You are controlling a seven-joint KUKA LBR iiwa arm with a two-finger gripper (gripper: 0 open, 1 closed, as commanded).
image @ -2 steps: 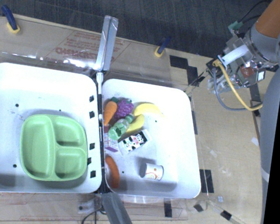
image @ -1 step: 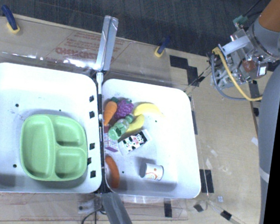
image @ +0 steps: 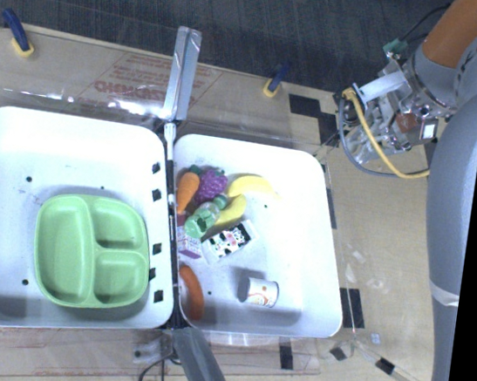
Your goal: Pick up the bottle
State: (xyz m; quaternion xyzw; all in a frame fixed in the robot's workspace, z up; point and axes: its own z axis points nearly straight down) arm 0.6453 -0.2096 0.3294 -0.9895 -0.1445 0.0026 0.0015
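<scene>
A green bottle lies in the right bin, wedged among a carrot, grapes and a banana. The claw hovers beyond the bin's far right corner; whether it is spread is unclear.

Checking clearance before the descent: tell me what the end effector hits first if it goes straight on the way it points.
Likely the bare bench, just outside the right bin; the end effector seems to point down there, though depth is unclear.
</scene>
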